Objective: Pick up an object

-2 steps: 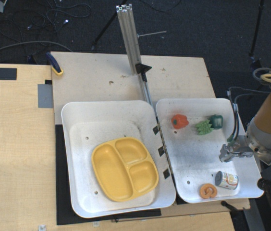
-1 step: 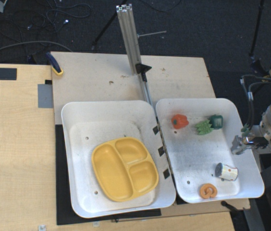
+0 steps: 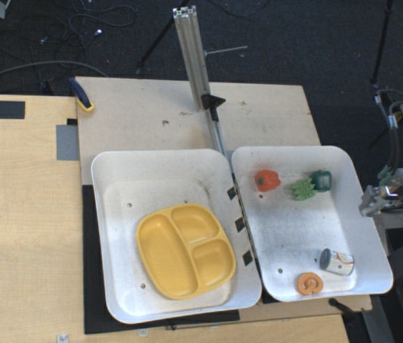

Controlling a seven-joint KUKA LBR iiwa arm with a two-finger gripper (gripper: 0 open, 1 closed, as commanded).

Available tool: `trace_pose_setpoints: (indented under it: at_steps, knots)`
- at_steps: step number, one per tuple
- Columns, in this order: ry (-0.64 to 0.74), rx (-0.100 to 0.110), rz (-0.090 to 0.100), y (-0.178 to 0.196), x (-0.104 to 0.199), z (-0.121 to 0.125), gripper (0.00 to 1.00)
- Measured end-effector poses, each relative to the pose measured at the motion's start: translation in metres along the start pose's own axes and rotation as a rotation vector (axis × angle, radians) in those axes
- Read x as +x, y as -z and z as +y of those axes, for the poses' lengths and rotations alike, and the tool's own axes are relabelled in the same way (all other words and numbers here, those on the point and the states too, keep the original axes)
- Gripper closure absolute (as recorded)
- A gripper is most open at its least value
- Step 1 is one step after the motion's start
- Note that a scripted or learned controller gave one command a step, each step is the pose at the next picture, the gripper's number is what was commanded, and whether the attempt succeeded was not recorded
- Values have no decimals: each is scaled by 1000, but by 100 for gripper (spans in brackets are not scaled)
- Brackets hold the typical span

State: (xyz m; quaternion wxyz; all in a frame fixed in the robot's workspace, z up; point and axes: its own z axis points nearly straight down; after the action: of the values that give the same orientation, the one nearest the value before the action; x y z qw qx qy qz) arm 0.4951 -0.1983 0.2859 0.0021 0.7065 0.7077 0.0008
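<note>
Orange round toy [image 3: 309,284] sits by the right white bin's [image 3: 373,256] near rim, easy pickings; gripper [image 3: 381,197] waits outside the bin's right edge, its state impossible to tell.

The left bin [image 3: 116,191] and the right bin [image 3: 359,263] are both plain white, and in the left one lies a mustard-yellow divided plate [image 3: 185,250]. In the right bin, at the far side, sit a red-orange round toy [image 3: 266,181] and a leafy green toy [image 3: 304,189] touching a darker teal-green piece [image 3: 321,181]; at the near side are an orange ring [image 3: 309,284] and a small white cup [image 3: 337,261] with a dark rim and coloured markings. The bench [image 3: 151,113] is pale beige, the board to its left [image 3: 23,220] light wood with grey and dark patches, and a blue-and-yellow tool [image 3: 81,96] lies at the far left corner.
</note>
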Motion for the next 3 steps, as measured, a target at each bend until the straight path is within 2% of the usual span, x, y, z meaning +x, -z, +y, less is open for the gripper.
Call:
trace_pose_setpoints:
  at_steps: [1,2,3]
  knots:
    - [1,5,2,3,0,0,100]
    - [3,7,4,-8,53,26,100]
    - [3,8,4,-27,103,35,100]
